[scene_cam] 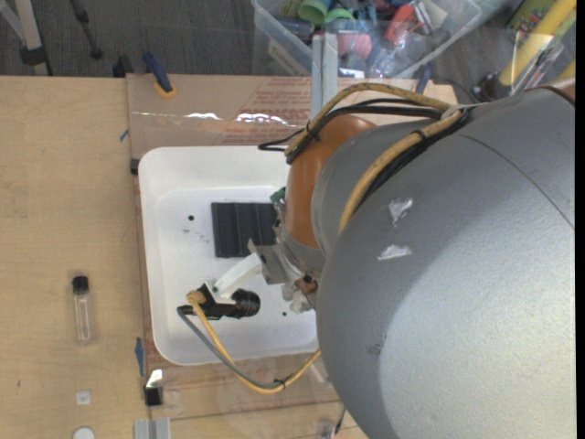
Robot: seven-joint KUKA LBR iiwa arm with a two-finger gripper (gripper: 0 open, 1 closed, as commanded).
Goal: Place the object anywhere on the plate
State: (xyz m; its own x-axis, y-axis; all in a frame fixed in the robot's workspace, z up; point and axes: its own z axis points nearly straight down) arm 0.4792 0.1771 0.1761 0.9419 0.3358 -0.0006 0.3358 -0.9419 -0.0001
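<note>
**Bench Holding, One Moment: Bin, Arm and Loose Items**

Item 1. A white bin [151, 245], shallow and round-cornered, is set on a tan printed sheet [228, 108] upon the wooden bench [55, 172]. Its right part is covered by the arm.

Item 2. A black ribbed slab [239, 229], rectangular and flat, is found lying on the bin floor, in the upper middle of the visible part. It is taken to be the task's thing. Its right edge is met by the outline of the wrist; whether the two touch cannot be told.

Item 3. The arm [457, 273], grey and very near the lens, is seen across the right half of the view, with the orange band [334, 149] above the wrist.

Item 4. The gripper [289, 280] is placed low over the bin, just below and right of the slab, and is largely hidden by the arm. Whether the jaws are spread or pressed together cannot be told.

Item 5. A glass vial [82, 309] with a black cap is laid on the bench, well left of the bin.

Item 6. A clear tub [366, 12] of coloured oddments is recorded beyond the bench's far edge.
</note>
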